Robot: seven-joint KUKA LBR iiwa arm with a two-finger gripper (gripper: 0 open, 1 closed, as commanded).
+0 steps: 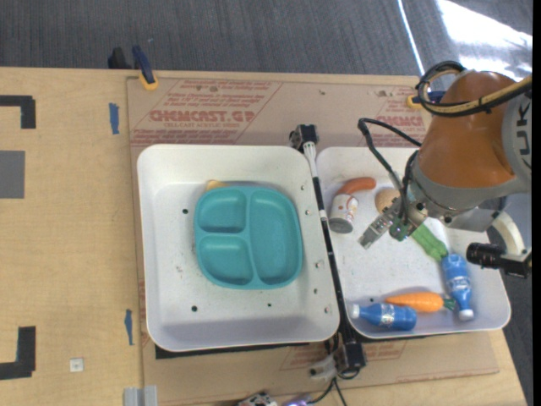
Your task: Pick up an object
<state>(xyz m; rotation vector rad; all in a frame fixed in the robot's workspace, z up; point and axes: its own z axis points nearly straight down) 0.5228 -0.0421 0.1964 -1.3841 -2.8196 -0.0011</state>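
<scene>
My gripper (385,229) hangs over the middle of the right bin (499,315), open, with nothing between its fingers. A small grey can (342,215) lies just to its left. An orange-red sausage (362,184) and a tan rounded piece (385,199) sit behind it. A green object (429,242) pokes out from under the wrist on its right. Further front lie a blue bottle (457,282), an orange carrot (418,301) and a second blue bottle (386,315).
The left bin (161,252) holds a teal divided plate (248,236). The arm's orange band (465,134) overhangs the right bin's back right corner. A black clamp (303,135) sits at the back of the ridge between the bins.
</scene>
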